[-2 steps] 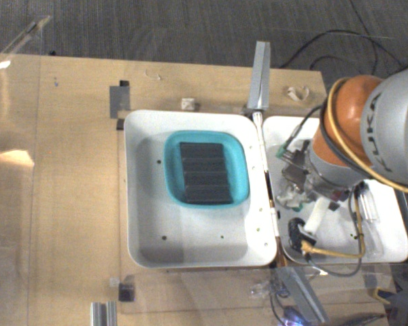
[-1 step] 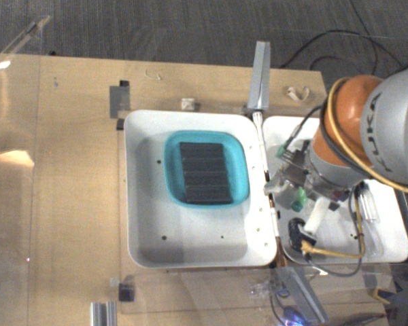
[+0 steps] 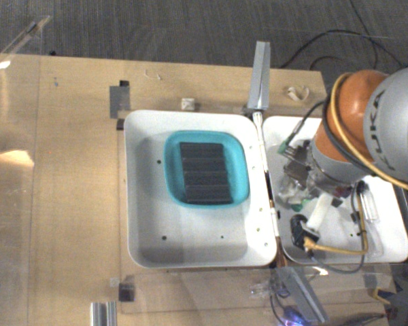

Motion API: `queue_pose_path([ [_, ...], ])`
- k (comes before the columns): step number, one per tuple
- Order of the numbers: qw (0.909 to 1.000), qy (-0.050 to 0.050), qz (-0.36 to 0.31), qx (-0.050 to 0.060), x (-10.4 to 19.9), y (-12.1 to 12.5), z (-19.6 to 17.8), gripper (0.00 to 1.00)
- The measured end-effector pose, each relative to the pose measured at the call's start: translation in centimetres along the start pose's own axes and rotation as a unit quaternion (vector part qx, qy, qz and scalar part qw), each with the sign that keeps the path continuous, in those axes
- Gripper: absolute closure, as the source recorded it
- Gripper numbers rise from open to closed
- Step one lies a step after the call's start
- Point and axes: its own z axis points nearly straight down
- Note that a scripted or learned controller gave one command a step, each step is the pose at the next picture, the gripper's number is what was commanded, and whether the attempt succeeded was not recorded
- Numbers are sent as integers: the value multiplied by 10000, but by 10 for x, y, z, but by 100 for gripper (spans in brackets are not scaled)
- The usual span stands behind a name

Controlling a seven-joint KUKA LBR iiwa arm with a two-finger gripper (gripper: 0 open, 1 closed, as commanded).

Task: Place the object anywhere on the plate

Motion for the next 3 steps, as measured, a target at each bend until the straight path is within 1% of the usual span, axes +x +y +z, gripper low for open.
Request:
queue_pose_path([
  [1,10000,0,1,0,0,0,0,0],
  [2,10000,9,-15,-9,1,2,-10,100],
  [3,10000,9,-13,-9,1,2,-10,0],
])
